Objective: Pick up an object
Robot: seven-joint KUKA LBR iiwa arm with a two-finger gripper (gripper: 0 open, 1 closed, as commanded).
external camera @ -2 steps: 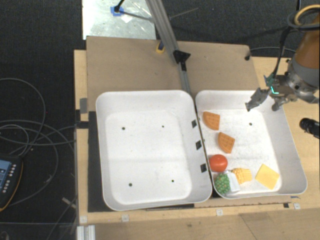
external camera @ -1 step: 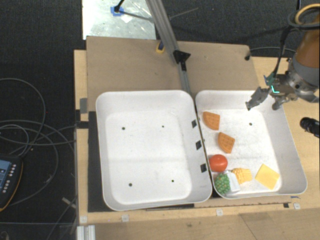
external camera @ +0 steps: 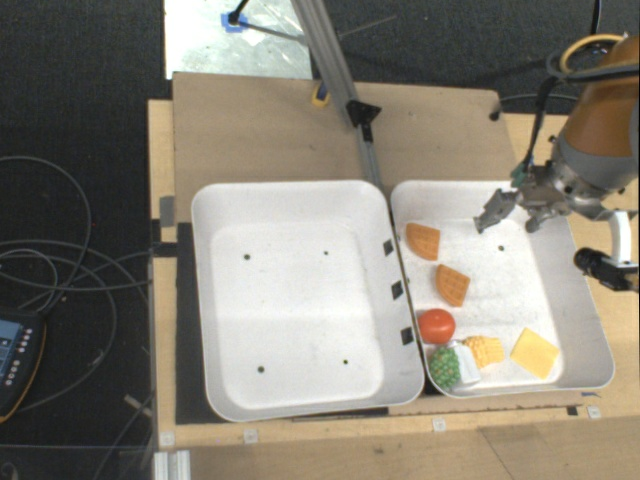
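Nearest us, along the right bin's (external camera: 575,268) front wall, we see a green item (external camera: 444,367), a yellow corn-like piece (external camera: 484,349) just beside it and a yellow wedge (external camera: 535,353) further right. A red tomato-like ball (external camera: 436,325) sits just behind the green item, against the wall that meets the left bin. Two orange waffle-textured pieces (external camera: 452,285) lie further back, one (external camera: 423,240) near the bin's rear left corner. All six lie loose on the bin floor, none touching the gripper.

We see the gripper (external camera: 511,215) over the rear of the right bin, fingers spread apart with nothing between them. It's well apart from the nearest orange piece. The arm (external camera: 600,118) comes in from the right, with the orange band showing above the wrist.

Left bin (external camera: 290,298) is white with a few dark dots on its floor. Both bins sit on a tan bench top (external camera: 260,128). A grey pole (external camera: 325,38) slants across the back of the bench. Dark carpet (external camera: 70,88) surrounds the bench, with loose cables (external camera: 60,258) on the left and a handheld pendant (external camera: 18,353) at the left edge. A pale floor panel (external camera: 215,23) lies behind the bench.
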